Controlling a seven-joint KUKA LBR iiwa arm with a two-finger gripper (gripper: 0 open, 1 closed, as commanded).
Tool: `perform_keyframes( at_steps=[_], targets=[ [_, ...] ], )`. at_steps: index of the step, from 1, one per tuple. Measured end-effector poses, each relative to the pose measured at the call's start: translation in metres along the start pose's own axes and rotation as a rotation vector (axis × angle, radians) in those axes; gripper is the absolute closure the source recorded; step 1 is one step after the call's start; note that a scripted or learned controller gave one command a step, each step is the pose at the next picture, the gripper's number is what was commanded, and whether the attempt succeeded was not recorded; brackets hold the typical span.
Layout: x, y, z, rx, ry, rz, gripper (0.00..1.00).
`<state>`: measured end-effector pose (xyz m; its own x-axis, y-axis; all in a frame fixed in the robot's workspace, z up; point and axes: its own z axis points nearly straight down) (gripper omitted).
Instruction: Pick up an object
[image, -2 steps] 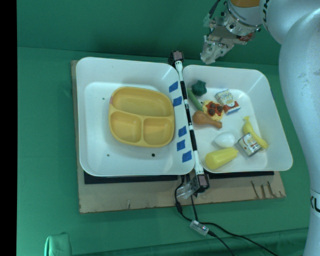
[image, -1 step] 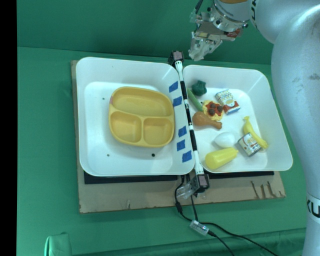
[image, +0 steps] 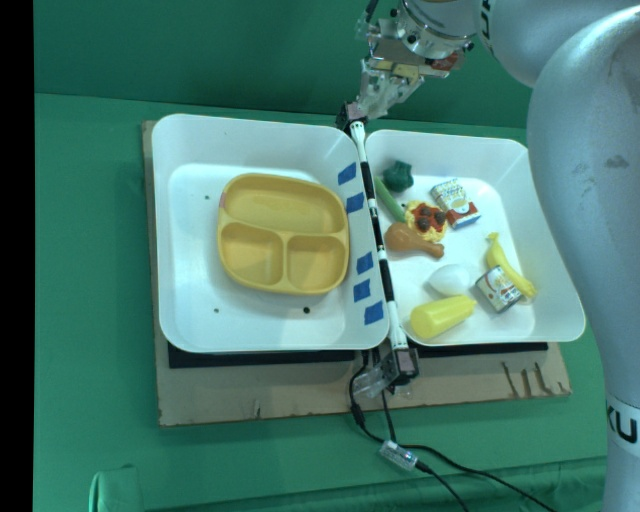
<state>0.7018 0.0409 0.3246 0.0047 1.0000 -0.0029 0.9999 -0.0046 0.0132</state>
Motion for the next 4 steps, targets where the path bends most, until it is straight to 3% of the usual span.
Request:
perform_keyframes(
  at_steps=[2,3,4],
  targets=[
    [0.008,0.0,-0.057,-0.002,0.001,0.0,1.0],
    [0.026,0.0,-0.023,0.004,0.0,0.0,1.0],
    [0.033,0.0,-0.049,-0.002,0.003,0.002,1.0]
  ],
)
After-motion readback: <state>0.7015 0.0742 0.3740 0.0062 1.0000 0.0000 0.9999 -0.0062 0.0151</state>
